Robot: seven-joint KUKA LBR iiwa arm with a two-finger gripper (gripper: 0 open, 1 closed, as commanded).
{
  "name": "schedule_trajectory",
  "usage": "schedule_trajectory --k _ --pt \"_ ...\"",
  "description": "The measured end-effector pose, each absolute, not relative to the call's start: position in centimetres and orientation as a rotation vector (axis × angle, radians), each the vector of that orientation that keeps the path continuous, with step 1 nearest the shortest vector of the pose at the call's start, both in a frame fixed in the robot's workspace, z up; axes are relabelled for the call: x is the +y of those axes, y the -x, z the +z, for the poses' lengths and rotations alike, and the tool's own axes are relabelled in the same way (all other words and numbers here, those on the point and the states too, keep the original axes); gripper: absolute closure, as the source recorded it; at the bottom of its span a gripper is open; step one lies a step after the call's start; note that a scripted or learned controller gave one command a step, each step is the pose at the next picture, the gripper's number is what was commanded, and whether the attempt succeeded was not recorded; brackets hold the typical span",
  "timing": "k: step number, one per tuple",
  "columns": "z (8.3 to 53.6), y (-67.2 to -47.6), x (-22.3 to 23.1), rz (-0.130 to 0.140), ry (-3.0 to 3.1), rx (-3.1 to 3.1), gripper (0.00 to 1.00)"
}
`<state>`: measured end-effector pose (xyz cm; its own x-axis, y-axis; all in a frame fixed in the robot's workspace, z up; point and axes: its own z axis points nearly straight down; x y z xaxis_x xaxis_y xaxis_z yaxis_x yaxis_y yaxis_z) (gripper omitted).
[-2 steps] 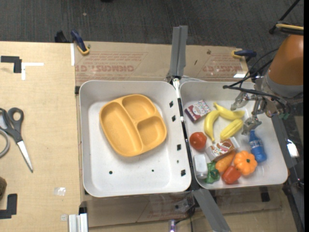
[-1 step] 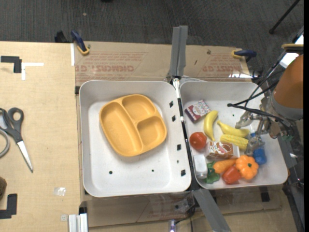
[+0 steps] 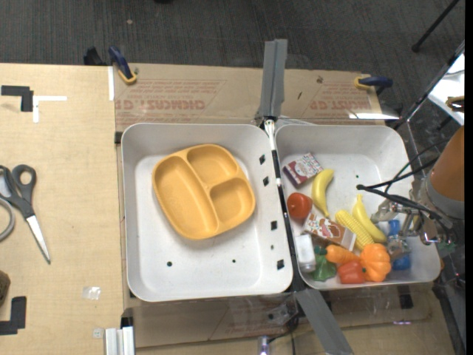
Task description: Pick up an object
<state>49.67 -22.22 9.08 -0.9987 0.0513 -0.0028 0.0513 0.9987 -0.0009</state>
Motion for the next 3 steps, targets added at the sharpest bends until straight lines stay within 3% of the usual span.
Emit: schedule_trajectory --k 1,2,3 --pt "9.0 -51.0 -11.5 0.000 -0.330 3.124 0.00" --pt "9.1 -49.5 -10.1 -0.004 -0.506 3.096 0.00" --pt "16.3 -56.9 -17.1 -0.001 -0.360 3.120 0.00"
